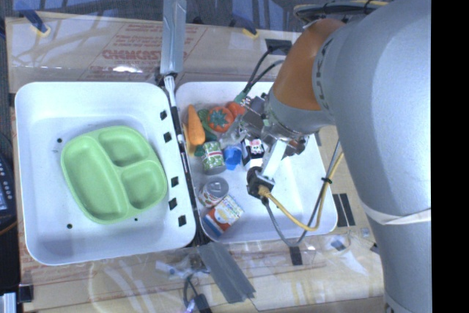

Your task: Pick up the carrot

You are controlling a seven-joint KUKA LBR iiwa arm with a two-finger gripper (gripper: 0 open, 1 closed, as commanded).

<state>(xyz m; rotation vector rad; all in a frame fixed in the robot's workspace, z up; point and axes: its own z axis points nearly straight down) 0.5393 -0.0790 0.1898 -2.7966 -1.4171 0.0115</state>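
Lying lengthwise (top-to-bottom): carrot [194, 127]

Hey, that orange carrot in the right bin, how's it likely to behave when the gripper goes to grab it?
The carrot looks like smooth moulded plastic, so probably stiff, light and a bit slippery. Its rounded, tapered shape may let it roll or slide out of a pinch. It lies against the right bin's left wall, so it probably can't roll far that way.

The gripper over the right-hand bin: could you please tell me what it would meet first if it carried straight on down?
Probably the small blue object beside the gripper, with the orange carrot further left; depth is unclear from this slanted view.
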